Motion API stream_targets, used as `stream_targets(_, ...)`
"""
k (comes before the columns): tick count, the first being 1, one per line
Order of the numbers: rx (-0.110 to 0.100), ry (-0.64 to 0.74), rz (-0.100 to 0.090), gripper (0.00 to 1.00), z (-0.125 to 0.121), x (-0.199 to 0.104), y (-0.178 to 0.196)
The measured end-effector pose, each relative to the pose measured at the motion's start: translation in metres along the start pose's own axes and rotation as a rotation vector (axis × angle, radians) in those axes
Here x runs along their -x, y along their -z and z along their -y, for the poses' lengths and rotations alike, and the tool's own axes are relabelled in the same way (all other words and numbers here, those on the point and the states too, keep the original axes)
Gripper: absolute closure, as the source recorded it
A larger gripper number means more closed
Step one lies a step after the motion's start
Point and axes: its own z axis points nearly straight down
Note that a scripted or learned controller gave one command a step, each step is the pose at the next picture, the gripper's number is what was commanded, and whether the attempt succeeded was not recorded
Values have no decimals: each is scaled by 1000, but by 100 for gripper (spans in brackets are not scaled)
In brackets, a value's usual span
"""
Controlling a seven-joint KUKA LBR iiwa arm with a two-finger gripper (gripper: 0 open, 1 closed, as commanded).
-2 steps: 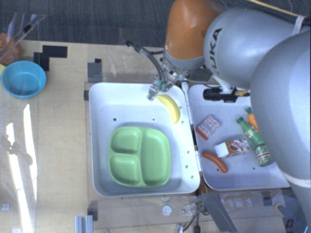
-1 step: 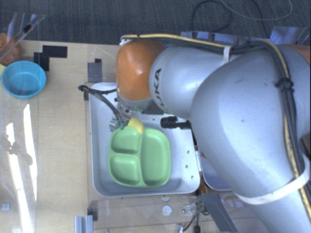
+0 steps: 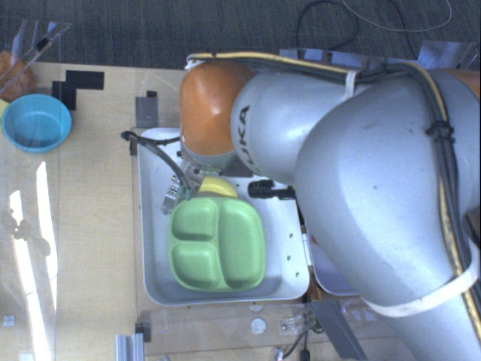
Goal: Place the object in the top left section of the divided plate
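I see the green divided plate (image 3: 218, 244) in the white bin (image 3: 154, 277) at frame center. A yellow object (image 3: 218, 187) touches its upper edge, under the arm (image 3: 301, 141).

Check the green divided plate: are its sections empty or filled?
Empty where visible: the green divided plate shows three bare sections. A yellow object sits at its top edge under the arm, apparently outside.

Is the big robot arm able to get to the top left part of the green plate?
Probably yes. The arm already hangs right above the divided plate, its wrist end at the plate's upper edge beside a yellow object. The plate's sections look bare, with nothing blocking them. The gripper itself is hidden under the arm.
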Motion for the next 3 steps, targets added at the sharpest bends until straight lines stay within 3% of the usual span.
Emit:
stream_targets(1, 5, 1, 3, 100, -2, 1, 13)
stream_targets(2, 5, 1, 2, 0, -2, 1, 13)
stream_targets(3, 13, 1, 7, 100, -4, 3, 26)
